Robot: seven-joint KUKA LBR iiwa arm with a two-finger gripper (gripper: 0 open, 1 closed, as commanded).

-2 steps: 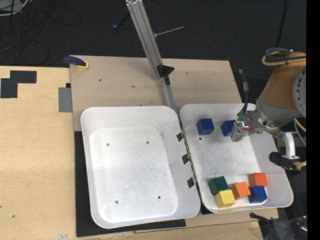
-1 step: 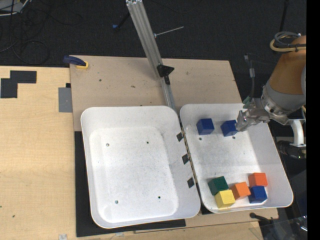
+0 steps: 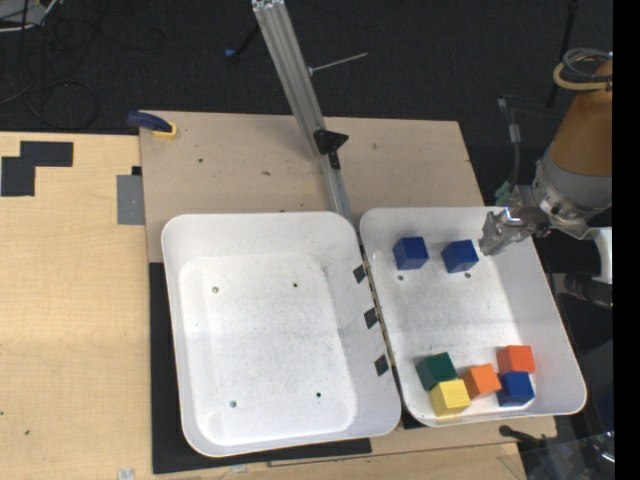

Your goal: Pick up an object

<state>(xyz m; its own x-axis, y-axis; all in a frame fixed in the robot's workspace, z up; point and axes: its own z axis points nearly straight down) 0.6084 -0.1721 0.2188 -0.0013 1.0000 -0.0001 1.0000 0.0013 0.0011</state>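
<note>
two blue cubes [image 3: 459, 256] lie just left of the gripper [image 3: 495, 234] — finger state unclear.

right bin [image 3: 540, 298] centre: free | 2 blue cubes [image 3: 410, 252] rear | 5 cubes [image 3: 480, 378] front

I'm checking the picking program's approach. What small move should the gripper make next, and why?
Probably a short shift toward the nearest blue cube, then down. The gripper sits at the right bin's far right rim, just beside that cube, with nothing seen between its fingers.
</note>
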